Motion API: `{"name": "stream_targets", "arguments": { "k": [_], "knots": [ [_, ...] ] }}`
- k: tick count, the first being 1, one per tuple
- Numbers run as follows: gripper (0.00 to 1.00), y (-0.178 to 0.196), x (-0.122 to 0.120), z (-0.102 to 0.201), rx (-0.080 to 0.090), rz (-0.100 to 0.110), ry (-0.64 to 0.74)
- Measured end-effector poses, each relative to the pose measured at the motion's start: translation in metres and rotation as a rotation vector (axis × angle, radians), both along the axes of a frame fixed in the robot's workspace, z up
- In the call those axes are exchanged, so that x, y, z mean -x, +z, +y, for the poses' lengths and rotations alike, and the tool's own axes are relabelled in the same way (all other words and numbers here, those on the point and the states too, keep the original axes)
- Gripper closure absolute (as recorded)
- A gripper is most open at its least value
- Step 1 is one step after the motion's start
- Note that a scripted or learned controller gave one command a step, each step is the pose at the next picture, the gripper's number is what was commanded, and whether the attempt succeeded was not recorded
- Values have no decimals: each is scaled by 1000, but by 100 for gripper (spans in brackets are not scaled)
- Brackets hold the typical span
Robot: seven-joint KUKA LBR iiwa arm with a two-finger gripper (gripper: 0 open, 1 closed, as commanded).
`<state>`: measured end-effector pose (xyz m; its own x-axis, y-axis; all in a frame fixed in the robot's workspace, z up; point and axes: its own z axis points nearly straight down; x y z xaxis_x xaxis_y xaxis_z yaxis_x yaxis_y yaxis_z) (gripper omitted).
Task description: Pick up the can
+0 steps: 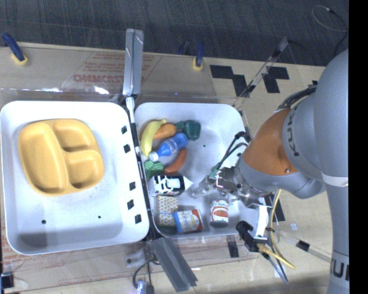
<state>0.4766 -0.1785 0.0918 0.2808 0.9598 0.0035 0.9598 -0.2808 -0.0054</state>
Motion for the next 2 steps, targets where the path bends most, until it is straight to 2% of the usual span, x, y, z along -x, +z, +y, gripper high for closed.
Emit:
{"name": "stream_targets", "arguments": {
  "k": [1,2],
  "knots": [
    [100,10,0,0,-1,1,4],
    [100,95,0,-23,4,-1,-202]
  ]
}}
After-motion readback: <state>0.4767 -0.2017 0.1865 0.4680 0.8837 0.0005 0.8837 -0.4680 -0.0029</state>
